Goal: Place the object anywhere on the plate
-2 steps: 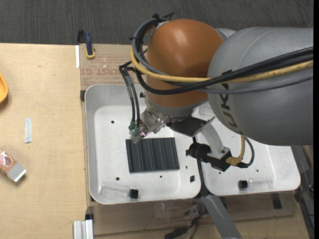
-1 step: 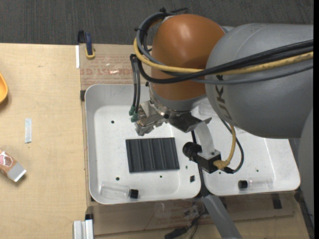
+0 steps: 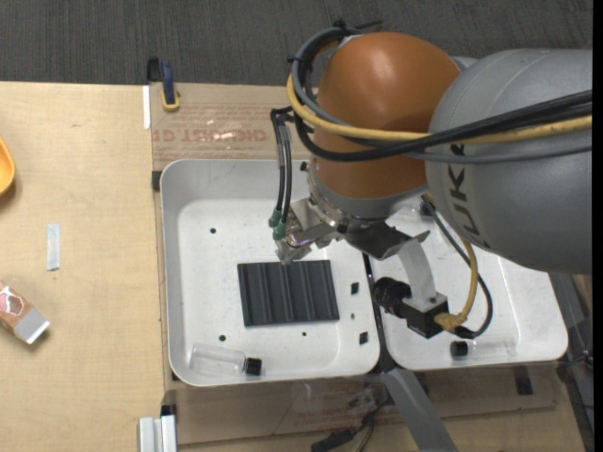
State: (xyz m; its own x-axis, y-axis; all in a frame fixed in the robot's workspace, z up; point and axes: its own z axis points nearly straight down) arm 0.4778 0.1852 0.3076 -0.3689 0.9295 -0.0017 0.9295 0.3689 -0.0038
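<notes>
A dark grey ribbed plate (image 3: 287, 292) lies flat in the middle of the left bin (image 3: 188, 252). A clear vial with a black cap (image 3: 222, 361) lies on its side near that bin's front left corner, well apart from the plate. My gripper (image 3: 296, 240) hangs just over the plate's far edge, below the orange wrist band (image 3: 377, 92). The wrist and cables hide most of it, and I see nothing held in it.
The arm covers most of the right bin (image 3: 509, 337), where a small black piece (image 3: 459, 348) lies near the front. On the wooden bench to the left lie a grey strip (image 3: 53, 248), a small packet (image 3: 21, 314) and an orange item (image 3: 5, 168).
</notes>
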